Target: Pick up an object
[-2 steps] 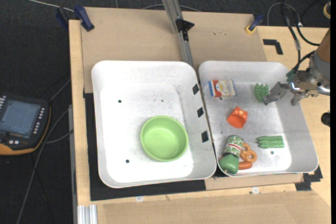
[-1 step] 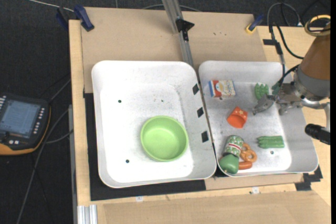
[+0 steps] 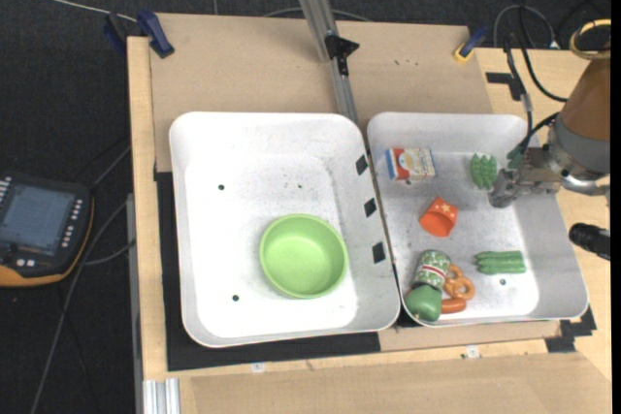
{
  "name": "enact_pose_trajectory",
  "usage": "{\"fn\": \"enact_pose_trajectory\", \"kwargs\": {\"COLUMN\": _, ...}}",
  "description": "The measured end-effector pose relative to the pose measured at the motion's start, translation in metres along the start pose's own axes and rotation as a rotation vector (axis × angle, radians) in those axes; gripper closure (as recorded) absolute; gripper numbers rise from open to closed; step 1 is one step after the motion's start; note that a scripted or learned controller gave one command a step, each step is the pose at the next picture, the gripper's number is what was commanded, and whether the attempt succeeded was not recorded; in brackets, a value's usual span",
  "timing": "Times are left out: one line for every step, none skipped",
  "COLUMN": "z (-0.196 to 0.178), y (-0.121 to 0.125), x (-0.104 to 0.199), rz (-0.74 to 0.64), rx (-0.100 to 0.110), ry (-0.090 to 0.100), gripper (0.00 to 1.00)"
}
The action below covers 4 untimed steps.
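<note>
Objects for picking lie in the right bin (image 3: 543, 238), and I count several from my screen. A small white carton (image 3: 408, 164) with blue and red print sits near the bin's far left corner. A ridged green piece (image 3: 483, 170) lies toward the far right, just beside the gripper (image 3: 502, 192). An orange cup (image 3: 439, 217) lies tipped near the middle. A flat green toy (image 3: 500, 262) rests toward the near right edge. In the near left corner a green and red cluster (image 3: 435, 284) sits against the wall, with an orange pretzel-like ring on its right side.

The gripper hangs low over the right part of this bin, reaching in from the right edge, the arm (image 3: 585, 126) behind it. I cannot tell how wide it stands; the tip is a small grey blur, and I see nothing clearly caught in it.

The left bin (image 3: 204, 160) carries a light green bowl (image 3: 303, 255), upright, toward its near right corner.
</note>
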<state>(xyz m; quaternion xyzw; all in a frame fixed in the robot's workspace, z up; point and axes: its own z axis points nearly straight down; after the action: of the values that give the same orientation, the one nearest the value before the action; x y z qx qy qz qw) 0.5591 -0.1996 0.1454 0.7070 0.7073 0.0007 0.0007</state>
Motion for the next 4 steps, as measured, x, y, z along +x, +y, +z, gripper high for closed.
{"fn": "enact_pose_trajectory", "kwargs": {"z": -0.046, "y": 0.009, "x": 0.0, "rz": 0.0, "rx": -0.003, "ry": -0.001, "gripper": 1.0}}
{"fn": "enact_pose_trajectory", "kwargs": {"z": -0.091, "y": 0.01, "x": 0.0, "rz": 0.0, "rx": -0.003, "ry": -0.001, "gripper": 1.0}}
{"fn": "enact_pose_trajectory", "kwargs": {"z": -0.081, "y": 0.019, "x": 0.053, "rz": -0.004, "rx": 0.002, "ry": 0.001, "gripper": 1.0}}
{"fn": "enact_pose_trajectory", "kwargs": {"z": -0.08, "y": 0.017, "x": 0.102, "rz": -0.004, "rx": 0.002, "ry": 0.001, "gripper": 1.0}}
